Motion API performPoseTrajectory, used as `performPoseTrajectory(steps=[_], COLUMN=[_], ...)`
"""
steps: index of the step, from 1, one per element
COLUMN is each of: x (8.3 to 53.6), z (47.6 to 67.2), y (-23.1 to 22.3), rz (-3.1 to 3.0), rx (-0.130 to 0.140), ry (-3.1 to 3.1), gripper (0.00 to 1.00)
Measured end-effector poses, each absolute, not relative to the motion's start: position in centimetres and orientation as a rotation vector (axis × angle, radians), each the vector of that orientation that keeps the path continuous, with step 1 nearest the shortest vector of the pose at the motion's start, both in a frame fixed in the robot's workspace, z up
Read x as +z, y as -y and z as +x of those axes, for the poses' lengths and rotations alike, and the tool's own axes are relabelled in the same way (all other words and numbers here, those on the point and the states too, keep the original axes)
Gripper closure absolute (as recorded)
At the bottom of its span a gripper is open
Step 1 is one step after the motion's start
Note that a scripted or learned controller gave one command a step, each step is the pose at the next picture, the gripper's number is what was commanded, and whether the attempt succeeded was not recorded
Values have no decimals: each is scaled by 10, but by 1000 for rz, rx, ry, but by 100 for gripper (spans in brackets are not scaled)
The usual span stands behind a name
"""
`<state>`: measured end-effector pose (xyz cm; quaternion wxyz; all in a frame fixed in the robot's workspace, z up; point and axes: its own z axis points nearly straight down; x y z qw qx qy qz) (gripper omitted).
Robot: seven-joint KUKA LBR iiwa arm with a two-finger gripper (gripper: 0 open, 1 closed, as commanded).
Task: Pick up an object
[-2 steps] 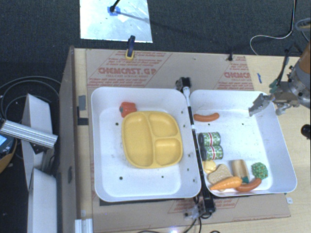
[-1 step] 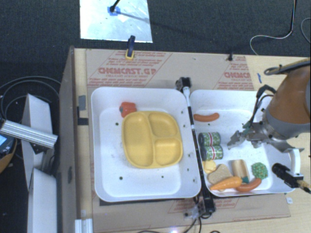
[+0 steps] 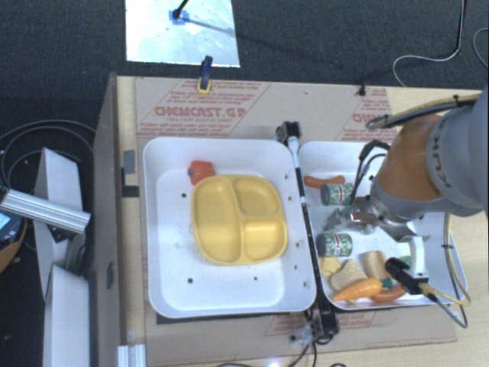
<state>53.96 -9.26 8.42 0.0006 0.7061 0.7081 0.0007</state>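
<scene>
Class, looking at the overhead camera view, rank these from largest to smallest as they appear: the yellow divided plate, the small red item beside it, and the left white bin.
1. Left white bin
2. Yellow divided plastic plate
3. Small red item at the plate's upper left corner

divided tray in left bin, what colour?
Yellow; the divided tray shows clearly in the camera view.

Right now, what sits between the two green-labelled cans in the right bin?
In the camera view, the gripper sits in the gap between the upper can and the lower can, over the white bin floor; nothing else lies between them.
</scene>
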Motion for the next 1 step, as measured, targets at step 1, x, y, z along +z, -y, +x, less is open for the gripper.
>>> performPoseTrajectory(steps=[1], x=[85], z=[612], y=[99], rz=[2215], rx=[3], ry=[-2224], gripper=[0])
